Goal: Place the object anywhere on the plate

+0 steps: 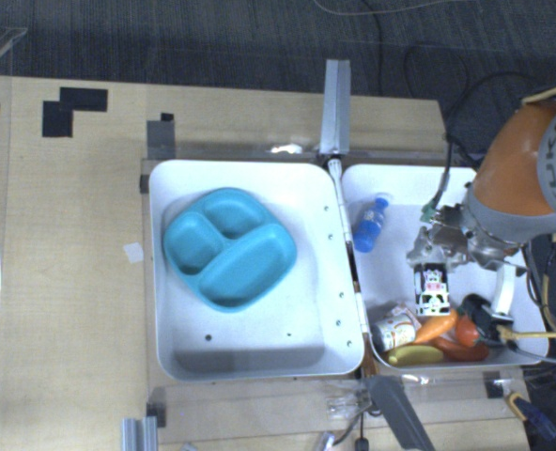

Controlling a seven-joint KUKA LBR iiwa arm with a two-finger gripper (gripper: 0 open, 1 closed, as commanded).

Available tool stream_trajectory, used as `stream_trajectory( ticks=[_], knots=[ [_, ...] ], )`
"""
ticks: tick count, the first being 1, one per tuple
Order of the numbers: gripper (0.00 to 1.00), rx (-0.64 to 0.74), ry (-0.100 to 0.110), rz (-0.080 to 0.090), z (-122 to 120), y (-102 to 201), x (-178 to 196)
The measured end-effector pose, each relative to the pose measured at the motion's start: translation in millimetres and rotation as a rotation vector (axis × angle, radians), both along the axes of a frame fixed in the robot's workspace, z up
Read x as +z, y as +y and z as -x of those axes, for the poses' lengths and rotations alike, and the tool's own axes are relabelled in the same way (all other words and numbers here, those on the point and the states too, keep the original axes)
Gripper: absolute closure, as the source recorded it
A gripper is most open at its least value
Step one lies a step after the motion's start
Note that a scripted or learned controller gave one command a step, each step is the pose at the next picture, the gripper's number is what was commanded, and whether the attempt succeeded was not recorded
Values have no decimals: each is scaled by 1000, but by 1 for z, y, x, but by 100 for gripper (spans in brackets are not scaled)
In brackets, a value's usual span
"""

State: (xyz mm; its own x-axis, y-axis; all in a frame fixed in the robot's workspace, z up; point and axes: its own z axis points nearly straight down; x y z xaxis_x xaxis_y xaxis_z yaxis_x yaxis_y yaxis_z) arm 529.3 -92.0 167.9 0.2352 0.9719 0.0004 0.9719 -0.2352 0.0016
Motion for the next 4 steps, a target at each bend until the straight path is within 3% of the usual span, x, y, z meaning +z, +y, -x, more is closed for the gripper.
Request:
stream_trajectory(
  ticks=[1,2,3,4],
  knots=[
    [100,150,-1,1,-58,102,17],
    [100,164,-2,0,-86,159,40],
    [100,310,-3,0,-61,220,68],
    [0,310,-3,0,-61,220,68]
  ],
)
